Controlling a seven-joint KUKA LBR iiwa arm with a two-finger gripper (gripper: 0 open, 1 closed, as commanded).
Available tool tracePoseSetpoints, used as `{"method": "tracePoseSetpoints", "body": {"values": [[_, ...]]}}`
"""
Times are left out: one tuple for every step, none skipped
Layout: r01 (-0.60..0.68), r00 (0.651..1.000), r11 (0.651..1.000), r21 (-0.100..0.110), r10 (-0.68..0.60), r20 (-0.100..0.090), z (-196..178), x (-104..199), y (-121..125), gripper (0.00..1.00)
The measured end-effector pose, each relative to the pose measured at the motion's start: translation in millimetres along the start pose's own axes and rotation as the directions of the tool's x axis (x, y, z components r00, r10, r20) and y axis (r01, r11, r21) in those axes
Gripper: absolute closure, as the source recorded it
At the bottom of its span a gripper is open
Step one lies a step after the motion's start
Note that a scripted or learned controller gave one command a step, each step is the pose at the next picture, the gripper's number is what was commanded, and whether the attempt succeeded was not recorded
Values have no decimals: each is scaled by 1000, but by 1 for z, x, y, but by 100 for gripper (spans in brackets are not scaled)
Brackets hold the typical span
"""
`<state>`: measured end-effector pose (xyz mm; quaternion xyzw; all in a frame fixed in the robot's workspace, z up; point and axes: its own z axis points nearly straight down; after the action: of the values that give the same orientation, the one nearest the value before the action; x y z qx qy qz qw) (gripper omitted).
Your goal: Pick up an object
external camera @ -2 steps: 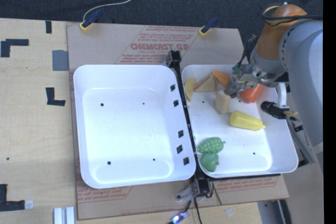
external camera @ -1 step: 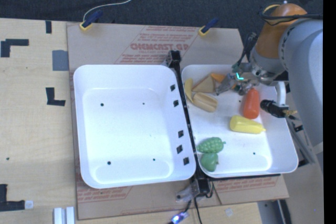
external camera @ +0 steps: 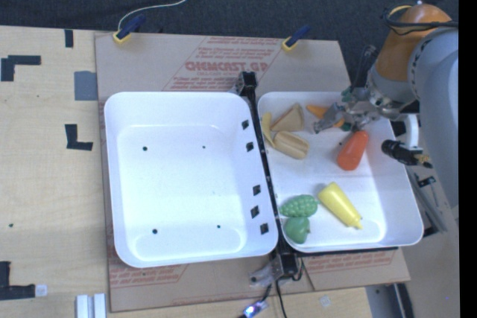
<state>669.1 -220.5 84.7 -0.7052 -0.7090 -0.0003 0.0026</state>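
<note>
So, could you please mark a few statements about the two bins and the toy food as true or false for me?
1. The red-orange item lies in the right bin. True.
2. The yellow item lies in the left bin. False: it lies in the right bin.
3. The green item lies near the divider between the bins. True.
4. The gripper hovers over the left bin. False: it is over the right bin's upper part.
</note>
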Motion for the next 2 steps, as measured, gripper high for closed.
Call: {"method": "tracePoseSetpoints", "body": {"values": [[-2, 1000, 1000, -3, 2, 5, 0, 28, 0, 0], [-1, 1000, 1000, 15, 1, 5, -7, 26, -4, 100]]}}
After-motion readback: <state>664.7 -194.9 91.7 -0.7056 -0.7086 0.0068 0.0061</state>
